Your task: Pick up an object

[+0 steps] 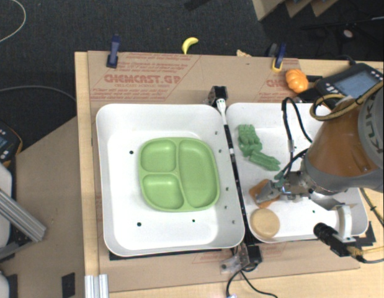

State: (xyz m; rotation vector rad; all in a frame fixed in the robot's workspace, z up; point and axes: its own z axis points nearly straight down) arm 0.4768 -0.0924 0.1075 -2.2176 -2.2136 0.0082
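Green divided plate (178, 174) lies in left bin (111, 166).

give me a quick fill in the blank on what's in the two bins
The green divided plate lies in the ____ bin.
The plate has ____ compartments.
The green toy lies in the ____ bin.
The round tan disc sits near that bin's ____ edge.

Missing words: left; three; right; front

A green knobbly toy (254, 146) lies flat, far left in the right bin (303, 231). A brown piece (261, 190) and tan disc (265, 223) lie nearer.
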